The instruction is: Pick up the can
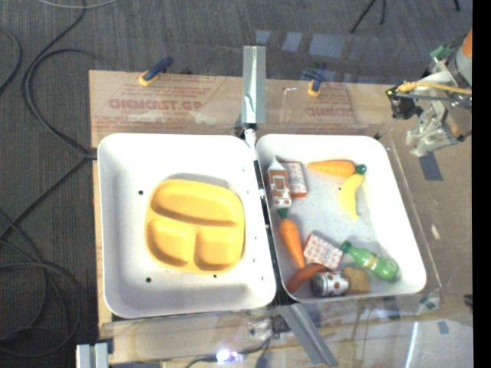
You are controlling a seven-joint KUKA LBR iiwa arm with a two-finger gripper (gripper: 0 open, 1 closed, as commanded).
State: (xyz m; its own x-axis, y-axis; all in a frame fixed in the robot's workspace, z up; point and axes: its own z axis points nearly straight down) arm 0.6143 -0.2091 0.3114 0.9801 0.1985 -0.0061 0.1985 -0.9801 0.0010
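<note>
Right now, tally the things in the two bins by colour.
Yellow: 2, the divided tray and banana
Orange: 2, the carrots
Green: 1, the bottle
Red and white: 3, two cartons and a packet
Red: 1, the sausage
Silver: 1, the can
Brown: 1, the cookie
Total: 11

Even, fairly bright light falls from above. The two white bins (107, 205) are close to washed out, their walls throwing only soft grey shade along the inner edges. Well left of the gripper (430, 133), the yellow tray (197, 225) carries pale sheen on its ridges. The floor (153, 14) behind stays dim and grainy. The whole picture is soft and low in detail; small labels are unreadable. Near the front edge, far below the gripper, a small light point flares.
</note>
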